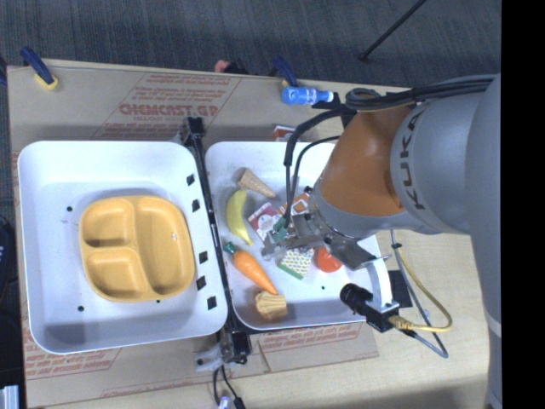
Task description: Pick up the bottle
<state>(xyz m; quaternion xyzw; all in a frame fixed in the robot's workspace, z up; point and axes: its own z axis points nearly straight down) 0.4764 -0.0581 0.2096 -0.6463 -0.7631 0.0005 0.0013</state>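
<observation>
From the overhead camera, the gripper (285, 241) hangs low in the right bin (223, 170), amid a small clutter at centre. I cannot tell its opening, nor pick out the bottle in that clutter. A banana (236, 215) lies at its nine o'clock, a carrot (255, 270) at seven. The left bin (34, 228) holds a yellow tray (136, 247).

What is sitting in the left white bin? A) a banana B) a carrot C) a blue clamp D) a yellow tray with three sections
D, the yellow divided tray lies in the left bin, while the banana and carrot lie in the right bin.
</observation>
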